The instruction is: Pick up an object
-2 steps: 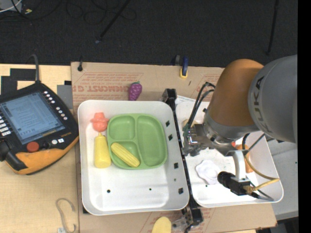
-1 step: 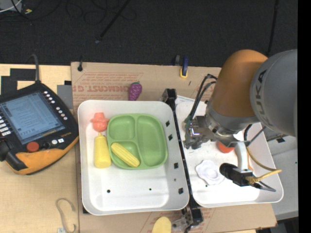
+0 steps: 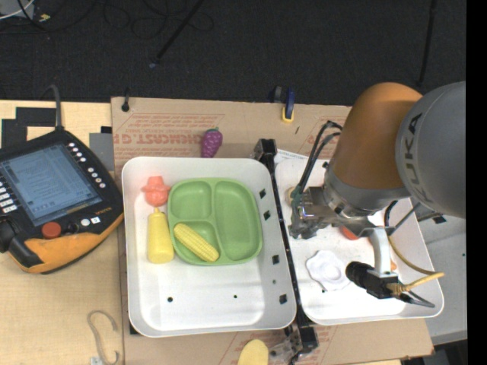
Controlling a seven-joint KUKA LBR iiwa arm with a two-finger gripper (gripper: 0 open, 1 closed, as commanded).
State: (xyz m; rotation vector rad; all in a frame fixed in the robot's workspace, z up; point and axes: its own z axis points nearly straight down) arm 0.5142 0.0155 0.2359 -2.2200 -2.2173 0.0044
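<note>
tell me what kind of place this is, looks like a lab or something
Most likely a robotics lab bench set up for grasping trials. A KUKA arm reaches over two white bins, a teach pendant lies beside them, and the left bin holds toy food such as plastic corn on a green tray.

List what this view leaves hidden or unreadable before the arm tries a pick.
- The tool: the arm's orange band and wrist cover it from above, so its state is unreadable.
- Right bin: the arm hides much of its floor; a small orange-red thing peeks out, identity unclear.
- Yellow object at the bottom edge: cut off.
- Pendant screen: text too small.
</note>
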